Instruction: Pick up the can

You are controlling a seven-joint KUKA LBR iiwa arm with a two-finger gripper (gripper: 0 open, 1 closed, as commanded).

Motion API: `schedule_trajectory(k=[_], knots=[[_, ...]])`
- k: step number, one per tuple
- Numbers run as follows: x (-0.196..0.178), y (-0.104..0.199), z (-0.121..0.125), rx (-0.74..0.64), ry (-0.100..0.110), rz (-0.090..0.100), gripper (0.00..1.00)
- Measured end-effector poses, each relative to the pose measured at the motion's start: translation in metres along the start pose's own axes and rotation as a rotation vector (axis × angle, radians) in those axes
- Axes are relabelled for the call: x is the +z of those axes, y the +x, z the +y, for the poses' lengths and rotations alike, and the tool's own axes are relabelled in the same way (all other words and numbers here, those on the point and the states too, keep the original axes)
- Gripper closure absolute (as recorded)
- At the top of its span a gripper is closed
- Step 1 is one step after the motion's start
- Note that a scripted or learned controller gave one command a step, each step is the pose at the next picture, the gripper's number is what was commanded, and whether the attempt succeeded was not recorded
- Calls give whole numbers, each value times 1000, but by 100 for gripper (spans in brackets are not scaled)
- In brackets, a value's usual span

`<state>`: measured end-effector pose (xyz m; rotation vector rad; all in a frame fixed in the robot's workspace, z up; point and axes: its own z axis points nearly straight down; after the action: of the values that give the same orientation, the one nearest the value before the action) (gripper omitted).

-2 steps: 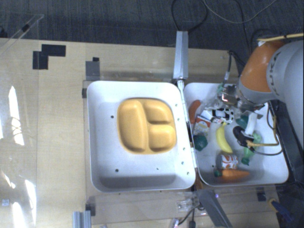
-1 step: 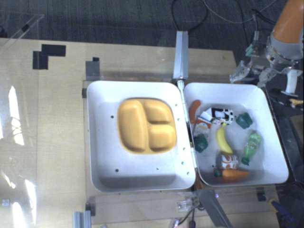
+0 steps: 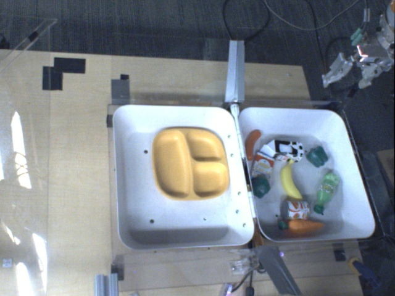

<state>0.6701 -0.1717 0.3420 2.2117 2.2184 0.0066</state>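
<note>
Two white bins sit side by side in the middle of the frame. The left bin (image 3: pixel 129 227) holds a yellow divided tray (image 3: pixel 190 163). The right bin (image 3: pixel 345 134) holds a crowd of small things.

The gripper (image 3: pixel 361 57) hangs at the upper right corner of the frame, outside the bins and above the dark floor. It is too small and too cluttered with cable to read, so whether it is wide or narrow I cannot tell.

The can (image 3: pixel 297 209) lies low in the right bin, near its front wall. It lies down the frame and somewhat left of the gripper, well apart from it, so the coming move is, by my reckoning, a long reach down the frame.

The can seems to lie on its side, its long axis roughly across the frame (a guess, given the blur). A banana (image 3: pixel 290 180) ends just above it, a carrot (image 3: pixel 303 227) lies touching or just beside it below, and a green bottle (image 3: pixel 326 190) stands near on its right. That crowding could spoil a grasp.
</note>
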Motion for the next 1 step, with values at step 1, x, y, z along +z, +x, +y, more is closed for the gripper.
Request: schedule_trajectory(k=[1], knots=[[-24,-28,-26,138,2,0,0]])
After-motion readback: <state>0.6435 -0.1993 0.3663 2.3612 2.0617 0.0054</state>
